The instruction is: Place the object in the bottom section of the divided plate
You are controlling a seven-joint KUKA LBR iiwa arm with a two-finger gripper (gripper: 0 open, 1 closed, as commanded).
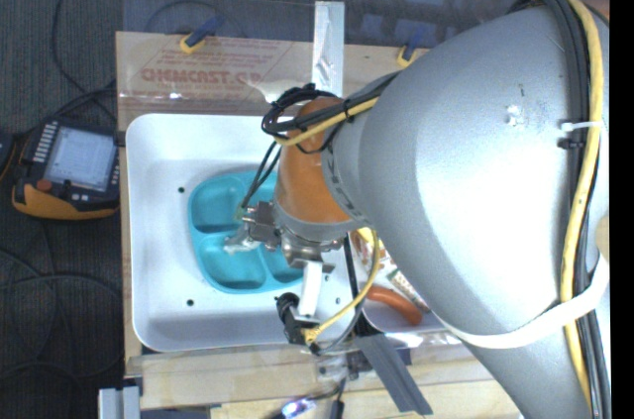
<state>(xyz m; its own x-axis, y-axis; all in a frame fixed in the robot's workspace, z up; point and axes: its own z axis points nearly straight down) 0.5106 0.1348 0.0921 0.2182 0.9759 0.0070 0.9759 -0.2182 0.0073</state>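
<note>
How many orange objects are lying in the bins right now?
1 visible: an orange object in the right bin, just right of the gripper, which hovers over the blue divided plate in the left bin. The arm may hide more.

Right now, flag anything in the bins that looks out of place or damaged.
Nothing stands out. The blue divided plate lies flat in the left bin, looking intact, partly hidden by the arm. An orange object rests in the right bin.
</note>
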